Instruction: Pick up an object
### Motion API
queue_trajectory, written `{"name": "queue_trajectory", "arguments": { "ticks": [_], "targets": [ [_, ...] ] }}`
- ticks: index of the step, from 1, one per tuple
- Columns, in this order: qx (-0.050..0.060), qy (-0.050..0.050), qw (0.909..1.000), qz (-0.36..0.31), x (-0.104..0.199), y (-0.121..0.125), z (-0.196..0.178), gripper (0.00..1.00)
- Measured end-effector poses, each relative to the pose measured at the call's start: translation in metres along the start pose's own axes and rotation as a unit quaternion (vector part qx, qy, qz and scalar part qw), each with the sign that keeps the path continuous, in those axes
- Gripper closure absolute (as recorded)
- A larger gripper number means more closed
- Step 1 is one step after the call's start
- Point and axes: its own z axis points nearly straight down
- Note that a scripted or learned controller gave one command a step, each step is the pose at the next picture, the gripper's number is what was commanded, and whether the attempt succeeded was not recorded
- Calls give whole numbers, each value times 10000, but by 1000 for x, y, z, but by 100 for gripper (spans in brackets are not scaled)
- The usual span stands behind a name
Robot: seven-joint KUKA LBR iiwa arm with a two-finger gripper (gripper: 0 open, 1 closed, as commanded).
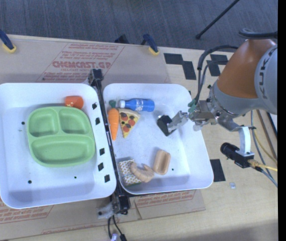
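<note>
Orange and grey, the arm (246,82) reaches over the right bin (198,159) so its gripper (166,125) hangs above bare floor, holding nothing; whether it is open I cannot tell. Candidates lie apart: bottle (136,104), carrot (113,123) and pizza slice (127,122) beyond, bread roll (161,161) nearer the front.

Tool (165,125) over rt bin (195,152), nr pizza slice (127,123); green tray (61,135) in lt bin (2,149).
</note>
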Motion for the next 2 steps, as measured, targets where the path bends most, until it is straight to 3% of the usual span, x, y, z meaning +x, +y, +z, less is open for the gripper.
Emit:
{"name": "queue_trajectory", "arguments": {
  "ticks": [1,2],
  "targets": [
    [-106,-50,9947,-1026,-3,74,121,0],
    [-124,-101,9770,-2124,44,109,127,0]
  ]
}}
